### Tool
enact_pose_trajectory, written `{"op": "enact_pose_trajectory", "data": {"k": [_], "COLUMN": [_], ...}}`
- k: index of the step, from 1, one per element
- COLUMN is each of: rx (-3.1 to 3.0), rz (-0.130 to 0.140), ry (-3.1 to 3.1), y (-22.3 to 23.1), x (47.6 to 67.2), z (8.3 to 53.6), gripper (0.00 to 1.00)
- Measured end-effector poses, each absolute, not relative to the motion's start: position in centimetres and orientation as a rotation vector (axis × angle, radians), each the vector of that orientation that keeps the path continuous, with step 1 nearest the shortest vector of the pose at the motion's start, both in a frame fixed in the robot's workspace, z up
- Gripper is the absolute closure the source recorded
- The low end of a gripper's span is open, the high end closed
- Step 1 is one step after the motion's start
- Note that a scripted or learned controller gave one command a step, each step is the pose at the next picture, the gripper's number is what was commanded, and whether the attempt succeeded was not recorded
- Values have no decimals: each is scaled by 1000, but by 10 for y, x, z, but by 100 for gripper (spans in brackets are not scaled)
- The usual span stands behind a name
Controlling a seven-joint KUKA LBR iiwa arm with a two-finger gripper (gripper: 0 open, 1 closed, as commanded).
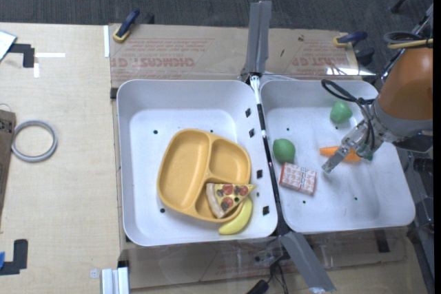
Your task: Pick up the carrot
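Right bin (386, 217), centre-right of frame: carrot (332, 150), lying flat, its left tip clear, the rest running under my hand (344, 151). I have placed the hand low over the carrot's right end because that is the piece I am after. How wide the hand stands, and whether anything sits in it, I cannot tell; my own wrist covers that spot.

Same bin: green ball (284, 149) at left, second green piece (340, 112) above, red-and-white packet (298, 178) below; all apart from the carrot.

Left bin (131, 148): yellow divided plate (186, 169) carrying a pizza slice (226, 196), banana (238, 219) at its lower edge.

Worktop, left of frame: tape roll (33, 140).

Carrot's full length hidden; orange arm body cut off at right.
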State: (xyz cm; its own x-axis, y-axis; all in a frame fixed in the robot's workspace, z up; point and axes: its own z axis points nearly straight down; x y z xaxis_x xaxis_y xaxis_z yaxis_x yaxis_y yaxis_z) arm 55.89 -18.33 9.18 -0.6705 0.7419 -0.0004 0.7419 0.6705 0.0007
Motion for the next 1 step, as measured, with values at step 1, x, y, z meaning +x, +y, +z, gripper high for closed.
{"op": "enact_pose_trajectory", "data": {"k": [1], "rx": [1280], "rz": [3], "ry": [2866], "y": [-183], "x": [560], "z": [101], "gripper": [100]}}
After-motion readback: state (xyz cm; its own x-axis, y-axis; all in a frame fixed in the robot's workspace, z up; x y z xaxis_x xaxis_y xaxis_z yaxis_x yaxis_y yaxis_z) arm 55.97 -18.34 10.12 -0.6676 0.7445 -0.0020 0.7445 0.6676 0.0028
